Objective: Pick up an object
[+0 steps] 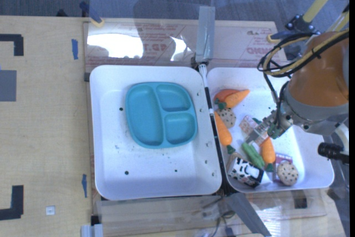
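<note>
Gripper low in right bin, among toys; finger spacing: cannot tell. Nearest target: small carrot, just below it, beside green pod. Likely light, soft plush; grasp across mid-body. Left bin has blue tray.

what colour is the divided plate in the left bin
Light blue, a turquoise shade. The divided plate shows clearly in the camera view.
</note>
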You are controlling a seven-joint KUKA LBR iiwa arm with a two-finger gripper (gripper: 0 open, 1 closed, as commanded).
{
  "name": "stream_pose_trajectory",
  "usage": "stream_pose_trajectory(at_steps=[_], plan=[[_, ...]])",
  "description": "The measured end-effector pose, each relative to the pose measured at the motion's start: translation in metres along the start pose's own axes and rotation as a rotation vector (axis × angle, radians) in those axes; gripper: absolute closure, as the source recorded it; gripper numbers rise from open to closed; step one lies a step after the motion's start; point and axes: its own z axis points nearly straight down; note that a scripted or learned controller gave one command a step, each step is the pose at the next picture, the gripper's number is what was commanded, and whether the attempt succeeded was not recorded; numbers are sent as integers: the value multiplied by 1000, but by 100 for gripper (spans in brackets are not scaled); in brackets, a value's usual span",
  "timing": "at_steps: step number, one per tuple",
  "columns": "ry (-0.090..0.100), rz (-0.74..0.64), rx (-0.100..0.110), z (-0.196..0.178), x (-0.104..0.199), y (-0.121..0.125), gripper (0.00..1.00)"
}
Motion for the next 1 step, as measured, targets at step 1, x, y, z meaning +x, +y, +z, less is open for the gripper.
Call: stream_pose_trajectory(at_steps=[1], plan=[[3, 381, 2, -43, 15, 79, 100]])
